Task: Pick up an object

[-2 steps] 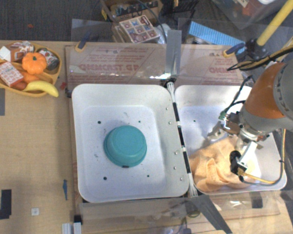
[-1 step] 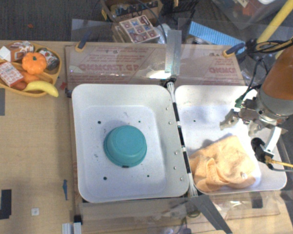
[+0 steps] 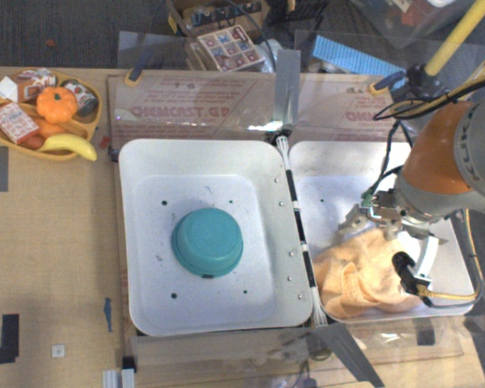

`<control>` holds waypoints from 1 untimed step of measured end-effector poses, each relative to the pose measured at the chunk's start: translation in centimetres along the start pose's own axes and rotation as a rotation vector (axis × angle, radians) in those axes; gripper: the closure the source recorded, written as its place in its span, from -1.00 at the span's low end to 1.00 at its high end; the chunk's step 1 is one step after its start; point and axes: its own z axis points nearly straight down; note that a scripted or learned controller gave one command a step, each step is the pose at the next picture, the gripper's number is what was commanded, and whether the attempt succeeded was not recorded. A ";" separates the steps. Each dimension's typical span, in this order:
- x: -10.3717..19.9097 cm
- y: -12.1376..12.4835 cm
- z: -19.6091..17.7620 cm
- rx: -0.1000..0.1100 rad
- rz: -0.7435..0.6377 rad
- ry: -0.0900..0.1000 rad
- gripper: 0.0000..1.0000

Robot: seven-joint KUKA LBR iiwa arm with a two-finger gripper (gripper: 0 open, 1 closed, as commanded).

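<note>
Here claw [image 3: 385,226] crowds cloth [image 3: 364,280]; bowl [image 3: 208,242] apart.

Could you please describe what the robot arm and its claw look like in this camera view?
The arm is a thick, rounded grey body with a broad orange band above the wrist. Black cables loop along it near the top. The claw is a compact silver-metal and black assembly with pale finger pieces, and a white bracket with a black part hangs beside it. A yellow cable trails from its lower end.
</note>
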 end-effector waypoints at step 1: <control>-2.2 3.1 0.1 0.001 0.162 -0.001 -1.00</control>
